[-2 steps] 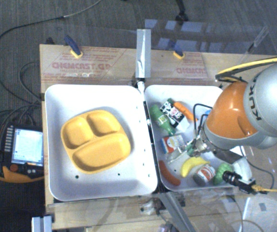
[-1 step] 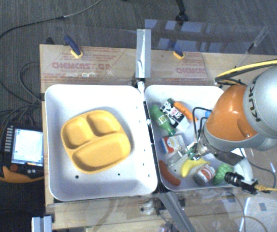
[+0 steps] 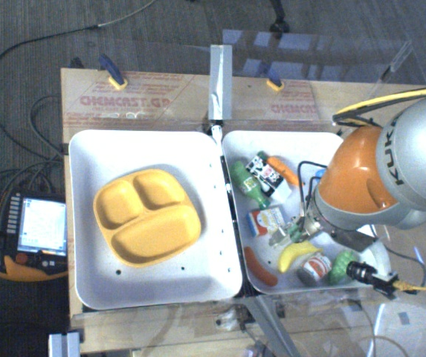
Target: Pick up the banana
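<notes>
The banana (image 3: pixel 299 255) lies near the front of the right bin (image 3: pixel 235 199), crowded between a red sausage (image 3: pixel 260 267) and a can (image 3: pixel 314 268); the gripper (image 3: pixel 299 227) hangs just above its upper end, apparently lining up a grasp. Whether it is open or closed I cannot tell; nothing shows it gripping the fruit.

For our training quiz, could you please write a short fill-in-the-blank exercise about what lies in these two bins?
1. The yellow divided tray lies in the ____ bin.
2. The banana lies in the ____ bin.
3. The colour of the tray matches the ____.
4. The gripper is just above the ____.

Missing words: left; right; banana; banana
</notes>
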You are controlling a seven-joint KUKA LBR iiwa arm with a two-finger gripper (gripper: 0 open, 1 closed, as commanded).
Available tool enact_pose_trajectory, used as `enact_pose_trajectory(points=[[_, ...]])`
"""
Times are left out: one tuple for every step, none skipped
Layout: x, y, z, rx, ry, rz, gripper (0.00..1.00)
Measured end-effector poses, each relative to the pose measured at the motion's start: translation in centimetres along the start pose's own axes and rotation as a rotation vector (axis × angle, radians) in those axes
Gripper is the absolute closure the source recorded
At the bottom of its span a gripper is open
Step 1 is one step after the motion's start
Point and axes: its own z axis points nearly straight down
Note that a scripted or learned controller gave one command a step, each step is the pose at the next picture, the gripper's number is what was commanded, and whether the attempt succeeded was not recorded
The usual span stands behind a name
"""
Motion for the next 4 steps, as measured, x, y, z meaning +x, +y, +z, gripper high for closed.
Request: enact_pose_trajectory(points=[[0.0,0.0,0.0,0.0,0.0,0.0,0.0],[0.2,-0.1,1.0,0.004,0.004,0.039,0.0],[0.2,0.2,0.0,-0.003,0.002,0.039,1.0],[0.2,0.2,0.0,-0.003,0.002,0.039,0.0]])
